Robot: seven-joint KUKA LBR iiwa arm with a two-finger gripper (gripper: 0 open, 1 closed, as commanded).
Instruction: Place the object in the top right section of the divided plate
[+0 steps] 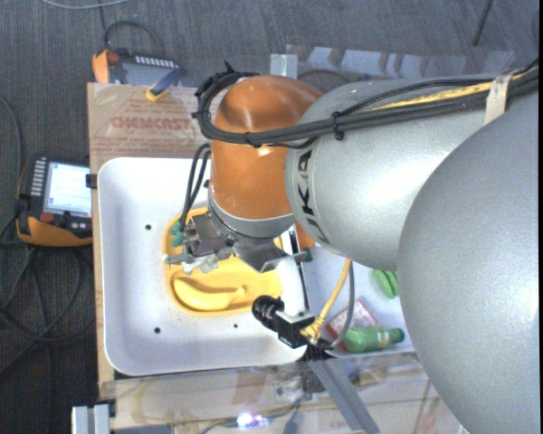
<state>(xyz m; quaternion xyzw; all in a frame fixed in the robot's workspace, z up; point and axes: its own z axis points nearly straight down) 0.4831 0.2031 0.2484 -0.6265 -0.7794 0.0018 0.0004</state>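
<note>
Camera view: we see the grey arm with its orange wrist band [253,147] hanging low over the left shallow white bin [127,242], the gripper [199,253] sitting directly above the yellow divided plastic plate [208,292] that lies in that bin. We cannot tell whether the pincer is apart, together or clamped on anything; the wrist body covers it. We cannot make out the task's object either: if carried, it is hidden beneath the wrist. A green bottle-like item [373,338] lies in the right white bin [344,278], well apart from the plate.

Risks, as we judge them: the plate's dividers and top right section are mostly covered, so a release could land in the wrong compartment or on a divider. The dangling yellow cable [330,310] could snag.
</note>
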